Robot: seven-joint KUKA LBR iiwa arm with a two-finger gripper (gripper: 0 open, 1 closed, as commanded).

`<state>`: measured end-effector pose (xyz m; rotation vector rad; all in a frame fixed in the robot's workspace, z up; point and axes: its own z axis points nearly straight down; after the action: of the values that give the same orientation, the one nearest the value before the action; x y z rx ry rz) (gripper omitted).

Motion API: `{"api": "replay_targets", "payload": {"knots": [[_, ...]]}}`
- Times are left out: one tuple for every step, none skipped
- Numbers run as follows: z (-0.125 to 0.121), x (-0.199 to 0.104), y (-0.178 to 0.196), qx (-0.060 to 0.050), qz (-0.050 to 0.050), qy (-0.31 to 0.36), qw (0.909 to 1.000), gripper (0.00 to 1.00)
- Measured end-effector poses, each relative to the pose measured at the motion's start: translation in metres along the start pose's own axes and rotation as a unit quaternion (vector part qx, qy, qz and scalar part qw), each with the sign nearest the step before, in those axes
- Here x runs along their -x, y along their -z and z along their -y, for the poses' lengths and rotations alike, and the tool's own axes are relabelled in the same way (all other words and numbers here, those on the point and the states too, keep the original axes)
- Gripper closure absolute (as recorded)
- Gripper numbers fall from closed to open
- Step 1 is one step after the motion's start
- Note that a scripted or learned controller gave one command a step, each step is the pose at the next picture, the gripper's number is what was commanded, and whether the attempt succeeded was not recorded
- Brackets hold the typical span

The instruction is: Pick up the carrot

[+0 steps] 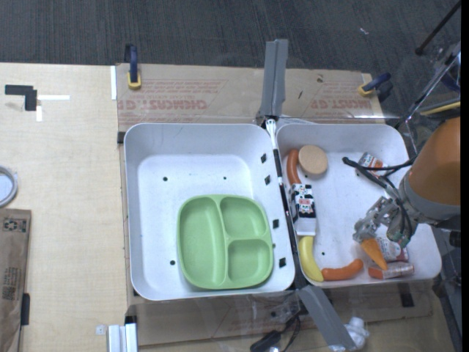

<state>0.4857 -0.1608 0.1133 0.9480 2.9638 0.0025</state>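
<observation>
From my overhead camera view, the carrot (374,253) lies in the right bin (344,134) near its front right corner, tip up by the gripper (379,222) — probably why the arm (440,171) leans in low from the right. Whether it's open or grabbing anything, I can't tell — too much clutter there.

Legible text: red upside-down print on the cardboard sheet (249,94) behind the bins, partly readable as "CHEMC…" on two panels; recycling symbol on the brown cardboard (13,270) at the table's left edge.
</observation>
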Motion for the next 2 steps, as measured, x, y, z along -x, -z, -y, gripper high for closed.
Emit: {"api": "replay_targets", "payload": {"knots": [[0.000, 0.000, 0.000, 0.000, 0.000, 0.000, 1.0000, 0.00], [0.043, 0.020, -0.022, -0.006, -0.013, -0.102, 0.9946, 0.00]]}}
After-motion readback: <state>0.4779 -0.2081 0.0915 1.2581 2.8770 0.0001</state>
